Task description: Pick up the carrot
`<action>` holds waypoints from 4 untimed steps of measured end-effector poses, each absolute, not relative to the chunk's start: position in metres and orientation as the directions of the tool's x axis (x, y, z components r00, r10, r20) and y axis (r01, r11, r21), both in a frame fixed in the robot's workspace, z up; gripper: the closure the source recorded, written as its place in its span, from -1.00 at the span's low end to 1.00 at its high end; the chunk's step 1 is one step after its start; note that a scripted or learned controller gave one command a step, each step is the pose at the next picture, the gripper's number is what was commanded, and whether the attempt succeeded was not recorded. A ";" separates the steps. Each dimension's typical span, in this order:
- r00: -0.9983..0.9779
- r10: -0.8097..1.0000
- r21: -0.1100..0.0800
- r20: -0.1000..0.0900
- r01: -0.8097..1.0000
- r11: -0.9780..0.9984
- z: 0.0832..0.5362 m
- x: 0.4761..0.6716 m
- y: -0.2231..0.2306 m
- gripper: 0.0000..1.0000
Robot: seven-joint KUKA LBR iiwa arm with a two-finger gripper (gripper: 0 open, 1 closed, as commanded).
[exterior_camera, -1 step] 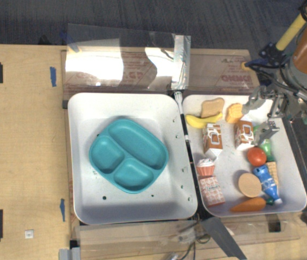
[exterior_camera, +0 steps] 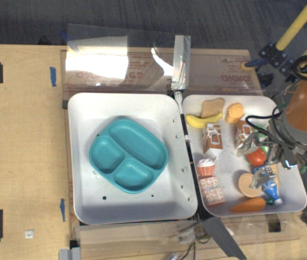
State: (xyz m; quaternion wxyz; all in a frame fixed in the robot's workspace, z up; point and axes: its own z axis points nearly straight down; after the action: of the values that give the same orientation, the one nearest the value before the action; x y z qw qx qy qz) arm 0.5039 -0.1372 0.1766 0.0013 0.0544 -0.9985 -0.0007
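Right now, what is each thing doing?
Carrot: lying flat near the right bin's front edge, not held.
Banana: lying at the bin's back.
Teal plate: sitting flat in the left bin.
Pincer: low over the right bin, beside a red tomato.

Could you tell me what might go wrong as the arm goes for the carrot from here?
The carrot lies against the right bin's near wall, leaving little room for fingers. The gripper hangs above a tomato and a blue item, so it might catch those instead.
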 end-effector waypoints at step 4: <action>-0.999 0.048 -0.001 -0.008 0.048 0.999 0.088 0.609 -0.186 -1.00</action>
State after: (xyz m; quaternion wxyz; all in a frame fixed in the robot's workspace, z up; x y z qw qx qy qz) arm 0.6093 -0.1859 0.0880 -0.0040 -0.0238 -0.9997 0.0008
